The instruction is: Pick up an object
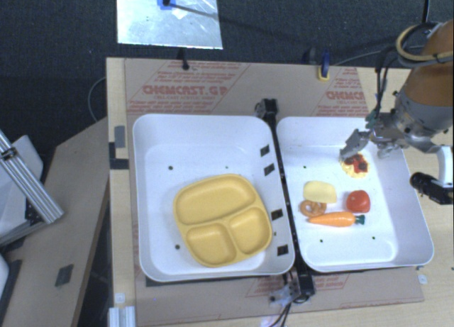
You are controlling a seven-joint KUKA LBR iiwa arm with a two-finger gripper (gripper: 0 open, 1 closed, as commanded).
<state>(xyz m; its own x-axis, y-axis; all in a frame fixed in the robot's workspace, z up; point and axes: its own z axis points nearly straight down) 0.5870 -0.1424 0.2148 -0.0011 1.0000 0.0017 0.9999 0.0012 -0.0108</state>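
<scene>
The right bin (397,247) holds several toy foods. A small yellow-and-red piece (357,167) lies at its back. A pale yellow chunk (320,191), a brown pretzel (311,208), a red tomato (358,200) and an orange carrot (332,220) lie in the middle. My gripper (352,150) hangs low over the back of this bin, right at the upper left edge of the yellow-and-red piece. I see nothing lifted off the bin floor.
A yellow three-compartment tray (222,219) lies in the left bin (163,141). A black divider (278,176) runs between the bins. The arm's orange band (429,84) rises at the right, with a black fitting (429,185) near the right bin's rim.
</scene>
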